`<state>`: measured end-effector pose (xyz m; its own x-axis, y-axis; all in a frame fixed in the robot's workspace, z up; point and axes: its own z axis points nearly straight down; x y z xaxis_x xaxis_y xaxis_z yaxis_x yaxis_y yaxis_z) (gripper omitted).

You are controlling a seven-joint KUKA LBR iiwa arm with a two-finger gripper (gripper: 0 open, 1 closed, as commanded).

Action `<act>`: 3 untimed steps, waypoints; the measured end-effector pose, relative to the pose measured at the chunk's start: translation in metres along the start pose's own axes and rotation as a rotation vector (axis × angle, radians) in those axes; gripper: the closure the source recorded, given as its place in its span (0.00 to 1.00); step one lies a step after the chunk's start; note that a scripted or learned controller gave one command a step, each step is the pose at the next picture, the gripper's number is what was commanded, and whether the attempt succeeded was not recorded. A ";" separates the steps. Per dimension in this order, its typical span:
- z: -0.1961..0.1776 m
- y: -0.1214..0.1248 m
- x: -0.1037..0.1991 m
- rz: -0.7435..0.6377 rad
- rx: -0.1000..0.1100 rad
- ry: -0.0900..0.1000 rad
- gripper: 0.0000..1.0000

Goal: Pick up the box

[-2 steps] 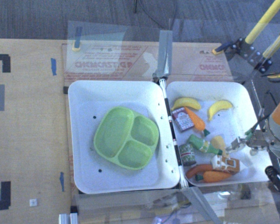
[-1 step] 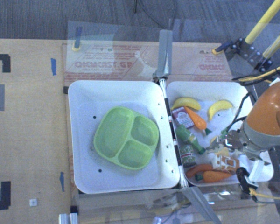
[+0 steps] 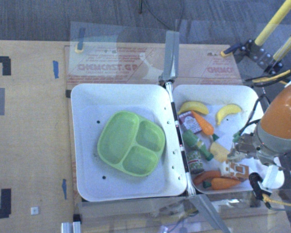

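A small white and orange box [image 3: 234, 169] lies flat near the front right of the right bin [image 3: 209, 89]. My gripper [image 3: 237, 148] hangs just above and behind it, at the end of the grey arm with the orange band [image 3: 280, 116]. The gripper also sits close to a pale yellow piece [image 3: 219, 152] on its left. Nothing can be seen held in it. A second, dark red packet-like box [image 3: 189, 122] lies further left in the same bin, near the divider.
The right bin also holds two bananas [image 3: 193, 106] [image 3: 228, 111], a carrot [image 3: 203, 123], two green bottles [image 3: 196, 143], and an orange carrot [image 3: 224, 183] along the front wall. The left bin [image 3: 82, 130] holds a green divided plate [image 3: 131, 143].
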<state>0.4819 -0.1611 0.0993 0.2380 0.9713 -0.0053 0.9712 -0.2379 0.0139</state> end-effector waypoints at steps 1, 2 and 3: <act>-0.133 0.012 -0.025 0.505 0.016 0.000 1.00; -0.066 0.016 0.019 0.520 0.020 0.001 1.00; -0.066 0.016 0.019 0.520 0.020 0.001 0.00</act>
<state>0.5007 -0.1456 0.1659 0.6889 0.7249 -0.0016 0.7249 -0.6889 -0.0045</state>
